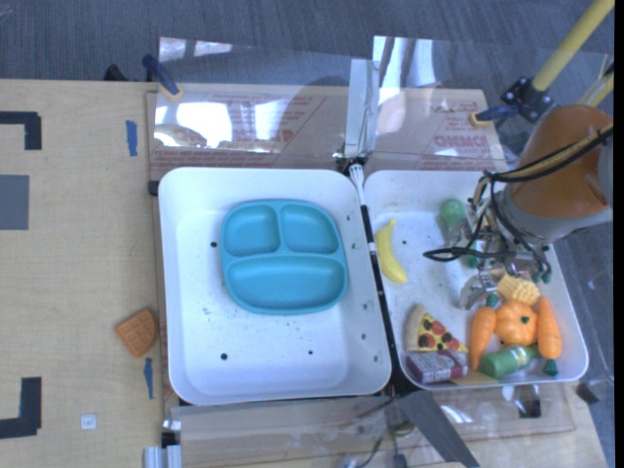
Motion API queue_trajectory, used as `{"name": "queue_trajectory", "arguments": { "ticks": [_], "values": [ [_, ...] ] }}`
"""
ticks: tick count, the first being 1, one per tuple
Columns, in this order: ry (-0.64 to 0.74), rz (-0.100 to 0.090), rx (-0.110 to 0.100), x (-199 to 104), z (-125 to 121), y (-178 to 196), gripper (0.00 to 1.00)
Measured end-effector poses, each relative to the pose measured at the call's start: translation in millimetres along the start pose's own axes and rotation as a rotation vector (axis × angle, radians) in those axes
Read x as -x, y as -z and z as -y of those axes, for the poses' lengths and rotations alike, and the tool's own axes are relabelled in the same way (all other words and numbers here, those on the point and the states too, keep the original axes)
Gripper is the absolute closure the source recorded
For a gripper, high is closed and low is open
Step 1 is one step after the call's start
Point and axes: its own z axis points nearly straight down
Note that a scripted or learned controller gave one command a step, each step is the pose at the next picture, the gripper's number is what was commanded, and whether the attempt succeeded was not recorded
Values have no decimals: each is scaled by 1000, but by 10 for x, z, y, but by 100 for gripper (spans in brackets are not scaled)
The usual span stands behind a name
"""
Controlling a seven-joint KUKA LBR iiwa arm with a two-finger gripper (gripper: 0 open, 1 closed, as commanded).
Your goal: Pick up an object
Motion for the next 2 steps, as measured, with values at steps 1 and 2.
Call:
{"name": "queue_trajectory", "arguments": {
  "ticks": [1,2],
  "values": [
    [-219,4,2,403,-372,-8,0],
    [-164,-1,0,-5,132,-3,0]
  ]
}}
